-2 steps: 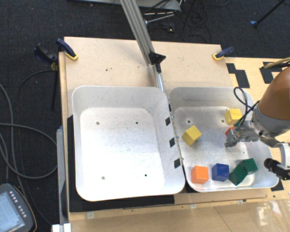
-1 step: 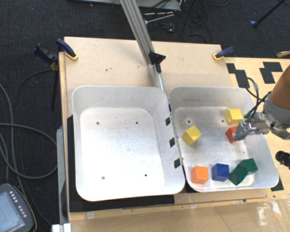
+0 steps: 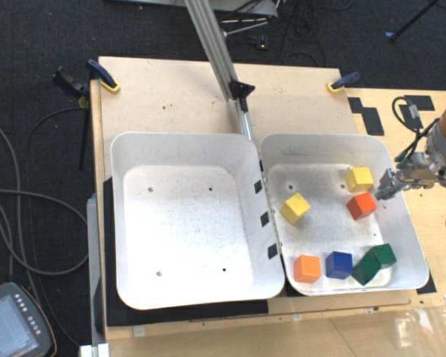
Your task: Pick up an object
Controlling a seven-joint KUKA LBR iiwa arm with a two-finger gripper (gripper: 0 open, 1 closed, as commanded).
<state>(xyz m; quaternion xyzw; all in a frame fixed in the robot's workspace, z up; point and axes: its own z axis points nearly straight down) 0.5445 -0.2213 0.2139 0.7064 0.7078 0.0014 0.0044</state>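
The right bin (image 3: 323, 146) holds several small blocks. A yellow block (image 3: 359, 178) and a red block (image 3: 362, 205) lie near its right wall. Another yellow block (image 3: 295, 207) sits toward the middle. Along the front edge are an orange block (image 3: 307, 268), a blue block (image 3: 340, 265) and two green blocks (image 3: 375, 262) close together. My gripper (image 3: 386, 187) hangs over the bin's right wall, just right of the red and yellow blocks, a little above them. Nothing is visibly held in it.
The left bin (image 3: 126, 199) stands beside the right one, their walls meeting at the centre. A slanted metal pole (image 3: 212, 39) crosses the back of the bench. Clamps (image 3: 104, 76) sit at the bench's far corners.
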